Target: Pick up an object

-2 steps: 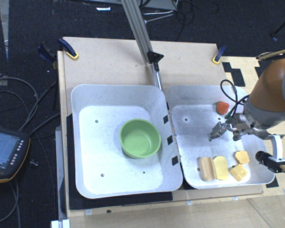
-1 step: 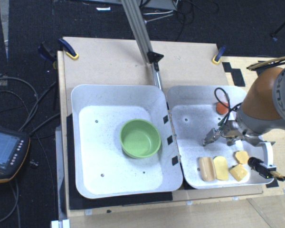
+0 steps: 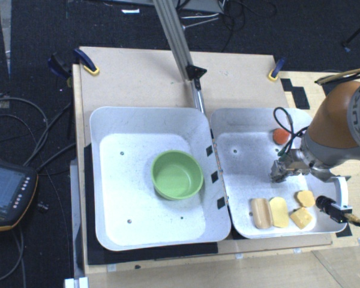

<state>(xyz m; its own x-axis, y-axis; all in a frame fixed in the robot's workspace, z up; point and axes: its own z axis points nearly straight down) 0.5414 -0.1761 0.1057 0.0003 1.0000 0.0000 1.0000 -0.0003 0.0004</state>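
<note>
The gripper [image 3: 281,172] hangs low over the right bin [image 3: 240,143]. If its fingers are wide or narrow, I cannot tell; nothing is seen between them. An orange ball [image 3: 281,135] lies just behind the fingers. In front of them are a tan roll [image 3: 260,212], a yellow slice [image 3: 279,212] and two yellow chunks [image 3: 302,208]. A green bowl [image 3: 177,174] sits in the left bin [image 3: 120,131].

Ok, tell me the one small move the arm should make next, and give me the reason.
Probably a short shift toward the near edge of the right bin, then a descent. The gripper hangs over bare floor there, touching nothing, while the tan block, pale yellow piece and two yellow chunks lie just nearer the camera. The orange ball sits on its far side.
</note>
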